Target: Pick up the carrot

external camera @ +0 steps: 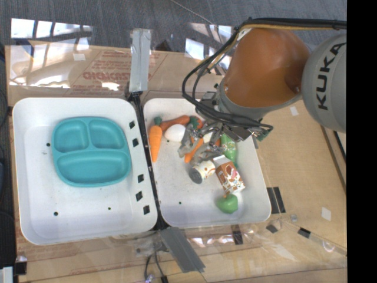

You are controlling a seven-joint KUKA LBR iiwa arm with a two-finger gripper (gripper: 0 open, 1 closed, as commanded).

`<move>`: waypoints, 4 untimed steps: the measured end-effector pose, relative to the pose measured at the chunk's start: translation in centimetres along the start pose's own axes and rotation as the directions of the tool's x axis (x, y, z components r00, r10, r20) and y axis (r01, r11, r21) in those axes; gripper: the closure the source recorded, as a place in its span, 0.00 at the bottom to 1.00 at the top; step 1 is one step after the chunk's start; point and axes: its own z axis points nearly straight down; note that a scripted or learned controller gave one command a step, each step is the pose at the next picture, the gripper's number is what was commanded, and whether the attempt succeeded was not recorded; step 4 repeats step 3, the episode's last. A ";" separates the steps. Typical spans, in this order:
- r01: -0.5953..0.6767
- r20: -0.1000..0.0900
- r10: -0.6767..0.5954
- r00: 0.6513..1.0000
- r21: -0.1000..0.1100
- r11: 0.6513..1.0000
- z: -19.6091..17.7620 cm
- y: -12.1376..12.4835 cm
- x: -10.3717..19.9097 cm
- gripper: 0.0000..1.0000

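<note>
The grey arm with its broad orange band [265,63] hangs over the right-hand shallow white bin [177,211], covering much of that bin's upper half. The left-hand shallow white bin [29,217] holds a turquoise three-compartment plastic plate [91,151], well apart from the work. In the right bin, a long orange carrot [155,143] lies lengthwise just beside the left wall, clear of the arm. The metal two-finger pincer [198,146] sits lower and to the right of it, among a crowd of small things; whether its fingers are spread or pressed together cannot be told, as cables and clutter blur them. An orange sliver shows by the fingers, but what it is stays unclear.

The main risk, as I judge it, is a wrong or mixed grasp: the pincer is among a white egg-shaped piece [174,133], a small patterned cylinder [203,171], a printed little carton [231,180] and a green rounded toy [227,203]. Closing here could snag a neighbour. The wall beside the carrot also leaves scant finger room.
</note>
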 end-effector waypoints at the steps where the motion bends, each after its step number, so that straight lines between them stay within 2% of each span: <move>1: 0.199 0.001 -0.199 0.980 0.001 0.980 1.3 -3.7 3.8 1.00; 2: -0.140 0.000 0.140 0.990 -0.002 0.990 5.6 -1.4 0.0 1.00; 4: -0.134 0.002 0.134 0.991 0.000 0.991 4.5 -1.4 -0.2 1.00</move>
